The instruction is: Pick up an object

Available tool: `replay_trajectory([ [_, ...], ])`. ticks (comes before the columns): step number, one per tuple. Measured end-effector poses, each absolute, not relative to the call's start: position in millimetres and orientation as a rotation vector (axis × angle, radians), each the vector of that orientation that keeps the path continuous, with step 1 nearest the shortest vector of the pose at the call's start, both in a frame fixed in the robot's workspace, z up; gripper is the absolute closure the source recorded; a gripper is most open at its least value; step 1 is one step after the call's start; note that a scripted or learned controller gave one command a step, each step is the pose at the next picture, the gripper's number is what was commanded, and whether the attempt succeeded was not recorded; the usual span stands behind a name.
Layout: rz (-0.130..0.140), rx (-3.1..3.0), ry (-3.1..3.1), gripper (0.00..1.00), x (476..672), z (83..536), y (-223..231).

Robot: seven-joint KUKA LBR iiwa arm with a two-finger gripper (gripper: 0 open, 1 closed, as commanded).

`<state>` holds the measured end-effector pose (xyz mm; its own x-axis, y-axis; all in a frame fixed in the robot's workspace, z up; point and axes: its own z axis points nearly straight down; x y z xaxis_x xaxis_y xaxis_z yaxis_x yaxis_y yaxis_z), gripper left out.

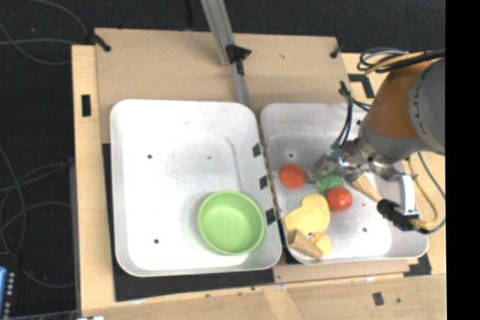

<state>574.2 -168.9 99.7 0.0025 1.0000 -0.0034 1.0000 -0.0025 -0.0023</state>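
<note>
The right bin (pixel 300 127) holds a cluster of toy foods. These include an orange-red ball (pixel 292 176), a green piece (pixel 328 183), a red tomato-like piece (pixel 340 198), a yellow piece (pixel 310 214), a tan wedge (pixel 304 242) and a cone-shaped piece (pixel 365 186). My gripper (pixel 332 165) hangs low over the middle of this bin, directly above the green piece and just right of the orange-red ball. The grey wrist and orange band (pixel 394 112) hide the bin's right side.
A green bowl (pixel 231 222) sits at the front right of the left bin (pixel 157 146). A slanted metal post (pixel 217 11) rises from the bench behind the bins. A black cable (pixel 397 217) loops at the right bin's front right.
</note>
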Motion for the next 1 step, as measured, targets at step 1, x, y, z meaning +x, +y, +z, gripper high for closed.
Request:
replay_trajectory([
  [1, 0.002, 2.226, 2.211, 1.00, 575.7, 112.1, -169.0],
])
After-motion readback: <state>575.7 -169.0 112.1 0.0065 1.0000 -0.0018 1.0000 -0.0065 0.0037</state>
